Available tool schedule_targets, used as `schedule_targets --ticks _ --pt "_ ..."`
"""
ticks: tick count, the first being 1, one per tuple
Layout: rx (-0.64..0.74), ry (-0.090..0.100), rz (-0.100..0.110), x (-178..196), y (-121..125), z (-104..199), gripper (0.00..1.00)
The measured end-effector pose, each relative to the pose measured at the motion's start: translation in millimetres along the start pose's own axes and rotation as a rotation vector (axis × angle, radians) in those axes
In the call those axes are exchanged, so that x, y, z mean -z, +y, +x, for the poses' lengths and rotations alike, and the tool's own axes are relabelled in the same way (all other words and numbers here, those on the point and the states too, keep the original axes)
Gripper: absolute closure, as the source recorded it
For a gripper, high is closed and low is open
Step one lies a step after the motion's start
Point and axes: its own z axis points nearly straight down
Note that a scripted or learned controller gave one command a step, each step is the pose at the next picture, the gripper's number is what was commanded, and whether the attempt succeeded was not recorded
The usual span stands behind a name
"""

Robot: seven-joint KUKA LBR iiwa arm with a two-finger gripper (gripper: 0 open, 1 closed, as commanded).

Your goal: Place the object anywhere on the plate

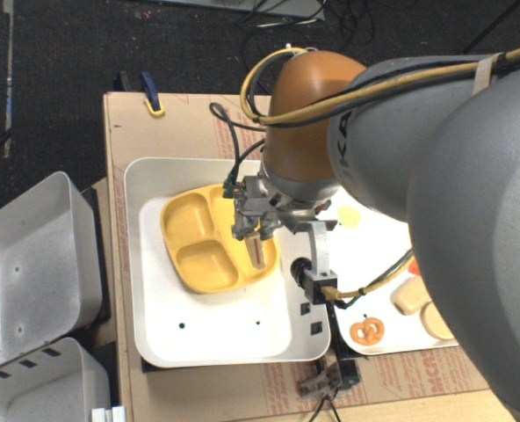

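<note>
A yellow plate [194, 236] with three compartments lies in the left white bin [216, 328], toward its back. My gripper [256, 234] hangs over the plate's right-hand compartment, pointing down. A small brown, stick-like object [256, 251] shows between its fingers, its lower end just above or touching the plate surface. The fingers are shut on it. The grey arm and its orange band [308, 112] cover the plate's far right edge and the back of the bin.
The right bin [365, 253] holds a pretzel [366, 330], two pale bread-like pieces [409, 297] and a yellow item [350, 216], partly under the arm. Grey containers [32, 253] stand to the left of the bench.
</note>
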Motion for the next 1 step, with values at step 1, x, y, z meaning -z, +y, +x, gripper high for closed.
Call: schedule_targets --ticks 1 --pt "0.000 0.001 -0.002 1.2 0.4 0.0 0.00"
